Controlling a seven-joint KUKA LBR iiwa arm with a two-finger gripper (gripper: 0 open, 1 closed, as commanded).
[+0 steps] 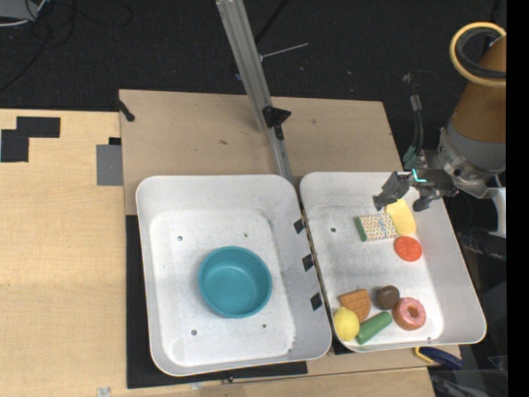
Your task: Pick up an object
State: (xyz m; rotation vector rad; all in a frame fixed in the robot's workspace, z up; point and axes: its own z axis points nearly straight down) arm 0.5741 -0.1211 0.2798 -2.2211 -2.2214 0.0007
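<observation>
My gripper (407, 195) hovers over the back of the right bin (331, 197), its two dark fingers spread apart and open. Just below and in front of it lies a yellow oblong toy (402, 218), not between the fingers. Beside that toy are a checkered sponge-like piece (376, 227) and a red-orange ball (408, 248). At the bin's front sit an orange waffle piece (355, 301), a lemon (346, 325), a green cucumber (374, 327), a brown lump (388, 294) and a pink donut (409, 313).
The left bin (165, 213) holds a teal bowl (235, 281). A metal rail (252, 73) runs from the back down to the gap between the bins. Black clips (307, 261) sit along the shared rim.
</observation>
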